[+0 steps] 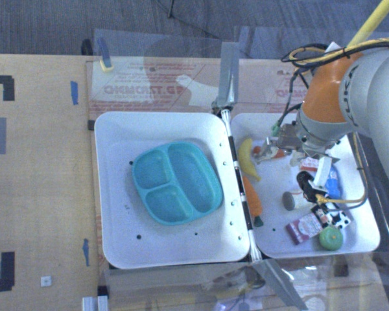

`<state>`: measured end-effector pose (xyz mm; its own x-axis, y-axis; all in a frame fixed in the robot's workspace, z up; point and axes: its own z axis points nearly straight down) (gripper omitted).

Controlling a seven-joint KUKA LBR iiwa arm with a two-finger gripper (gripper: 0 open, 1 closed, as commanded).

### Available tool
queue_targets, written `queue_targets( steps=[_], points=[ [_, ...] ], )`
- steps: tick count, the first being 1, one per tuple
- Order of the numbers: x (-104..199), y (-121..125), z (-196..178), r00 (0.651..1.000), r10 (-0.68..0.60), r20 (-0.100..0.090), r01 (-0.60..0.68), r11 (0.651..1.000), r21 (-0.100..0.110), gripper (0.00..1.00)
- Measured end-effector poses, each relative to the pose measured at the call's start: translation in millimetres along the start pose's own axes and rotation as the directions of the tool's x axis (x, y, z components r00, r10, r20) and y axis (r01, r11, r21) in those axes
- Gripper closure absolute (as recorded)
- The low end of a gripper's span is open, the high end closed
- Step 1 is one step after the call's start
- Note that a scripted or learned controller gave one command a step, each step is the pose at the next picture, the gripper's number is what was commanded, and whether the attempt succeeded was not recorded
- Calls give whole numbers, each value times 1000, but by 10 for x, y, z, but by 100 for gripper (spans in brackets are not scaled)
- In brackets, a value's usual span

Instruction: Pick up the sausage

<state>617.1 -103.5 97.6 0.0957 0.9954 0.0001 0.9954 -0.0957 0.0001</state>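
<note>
My gripper [270, 149] hangs low over the upper left part of the right bin [363, 238], just right of a yellow banana [247, 159]. A small red-orange piece [280, 153], which may be the sausage, shows right under the gripper; most of it is hidden by the wrist. Whether it is gripped is not visible. The grey arm with its orange band [327, 92] reaches in from the upper right.
An orange carrot [251, 201] lies along the right bin's left wall. A grey stone [289, 200], a red packet [303, 229], a green ball [331, 238] and a white-and-blue bottle [329, 179] lie lower right. The left bin [110, 238] holds a blue divided plate [176, 182].
</note>
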Motion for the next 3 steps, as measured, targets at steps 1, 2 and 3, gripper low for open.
queue_targets(
  steps=[1, 2, 3],
  points=[
    [-15, -249, 87, 964, -266, 2, 266, 964, -9, 0],
    [-412, 219, 102, 997, -72, 2, 72, 997, -6, 0],
    [-411, 237, -23, 997, -75, 6, 75, 997, -12, 100]
  ],
)
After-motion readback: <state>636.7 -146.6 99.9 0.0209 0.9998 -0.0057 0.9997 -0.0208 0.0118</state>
